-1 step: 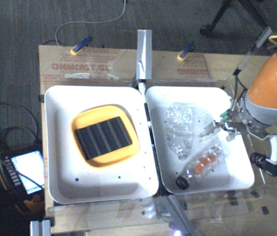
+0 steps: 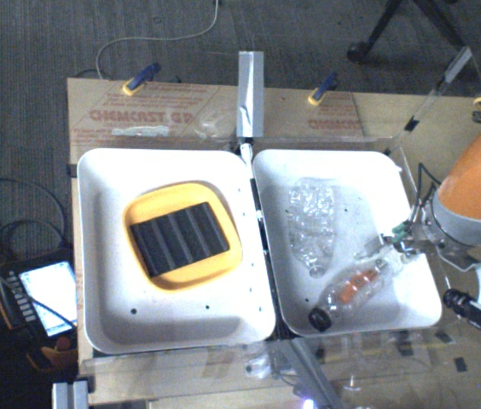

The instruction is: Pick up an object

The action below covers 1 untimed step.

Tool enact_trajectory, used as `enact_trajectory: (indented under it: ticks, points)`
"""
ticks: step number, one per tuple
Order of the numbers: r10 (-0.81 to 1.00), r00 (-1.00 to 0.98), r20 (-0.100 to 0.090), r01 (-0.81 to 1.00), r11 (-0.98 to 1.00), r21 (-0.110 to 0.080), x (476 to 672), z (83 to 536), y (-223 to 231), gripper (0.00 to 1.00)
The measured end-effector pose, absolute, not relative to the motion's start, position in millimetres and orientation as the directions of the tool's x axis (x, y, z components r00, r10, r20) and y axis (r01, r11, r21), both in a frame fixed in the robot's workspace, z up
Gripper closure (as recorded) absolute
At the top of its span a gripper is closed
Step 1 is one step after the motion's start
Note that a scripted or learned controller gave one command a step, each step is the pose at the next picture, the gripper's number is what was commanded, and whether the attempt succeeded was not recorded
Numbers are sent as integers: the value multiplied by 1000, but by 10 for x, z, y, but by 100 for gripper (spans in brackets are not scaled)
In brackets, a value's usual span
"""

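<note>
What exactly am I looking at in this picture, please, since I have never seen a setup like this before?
This is one camera fixed above a workbench, looking down at a slant. The grey and orange shape at the right is a robot arm; its pincer reaches over the right bin's edge. Two shallow white bins sit side by side. The left bin holds a yellow tray-like object with a dark ribbed centre. The right bin holds a crumpled clear plastic piece and a clear bottle with a black cap, lying on its side. The pincer is near the bottle's far end, but I cannot tell whether it grips anything.
</note>
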State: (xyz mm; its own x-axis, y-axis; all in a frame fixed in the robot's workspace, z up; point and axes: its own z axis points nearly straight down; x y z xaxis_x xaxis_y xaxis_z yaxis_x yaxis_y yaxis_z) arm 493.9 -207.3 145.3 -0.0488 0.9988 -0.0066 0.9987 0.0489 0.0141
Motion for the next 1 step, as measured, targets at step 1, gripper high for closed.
enact_trajectory:
  ticks: [1]
  points:
    - [976, -217, -14, 976, 217, 18, 4904, 923, -1957, 0]
